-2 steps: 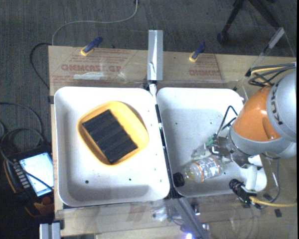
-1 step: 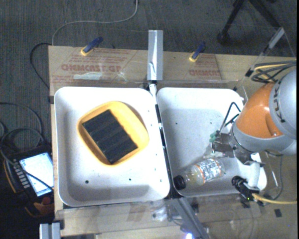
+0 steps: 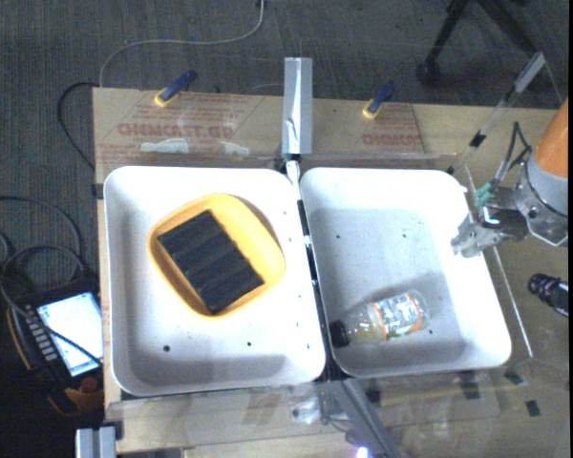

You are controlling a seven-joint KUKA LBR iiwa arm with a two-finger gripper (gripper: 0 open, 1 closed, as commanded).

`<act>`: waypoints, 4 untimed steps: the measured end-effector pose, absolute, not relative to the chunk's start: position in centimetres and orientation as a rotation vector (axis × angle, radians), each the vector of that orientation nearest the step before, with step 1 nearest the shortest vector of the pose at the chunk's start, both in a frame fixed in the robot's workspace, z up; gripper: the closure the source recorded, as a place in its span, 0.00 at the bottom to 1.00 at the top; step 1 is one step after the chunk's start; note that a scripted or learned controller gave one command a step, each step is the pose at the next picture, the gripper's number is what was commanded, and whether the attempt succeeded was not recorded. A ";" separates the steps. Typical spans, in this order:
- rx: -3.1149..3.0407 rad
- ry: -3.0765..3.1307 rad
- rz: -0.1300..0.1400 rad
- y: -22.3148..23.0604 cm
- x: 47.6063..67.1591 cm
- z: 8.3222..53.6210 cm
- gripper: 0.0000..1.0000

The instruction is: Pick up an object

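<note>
Nearest the camera in the right-hand shallow white bin (image 3: 477, 351), a clear plastic bottle with pale amber liquid, a printed label and a dark cap (image 3: 382, 318) lies on its side close to the front wall, cap toward the divider between the two bins. It is the likeliest thing to pick from this side, and it is a poor candidate for a clean grasp: a round, smooth body lying flat will probably roll or skid away if the closing force lands off its axis, and the front wall beside it leaves little room for a descent on that side. In the left-hand white bin (image 3: 124, 351), a yellow rounded dish carrying a dark ribbed rectangular block (image 3: 213, 254) sits tilted near the middle, well apart from the arm; reaching it would mean crossing the divider. Farther back on the right, the pincer (image 3: 470, 240) hangs at the right bin's far-right rim, well apart from the bottle and with nothing seen in its grip; whether it is apart or together cannot be told at this size. So near the rim, a straight drop could strike the bin wall. Beyond lies the brown board surface (image 3: 201, 122).
</note>
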State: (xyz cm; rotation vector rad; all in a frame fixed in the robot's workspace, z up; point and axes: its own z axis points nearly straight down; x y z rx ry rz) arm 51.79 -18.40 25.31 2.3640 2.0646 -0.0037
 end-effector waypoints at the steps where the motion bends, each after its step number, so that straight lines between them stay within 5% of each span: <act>1: 2.364 2.065 -0.004 -18.4 51.8 25.3 0.00; 2: 2.361 2.076 -0.001 -16.4 49.5 9.8 0.00; 3: 2.212 2.204 0.010 -16.2 48.9 9.2 0.00; 4: 2.081 2.347 0.000 -15.9 60.2 9.2 0.00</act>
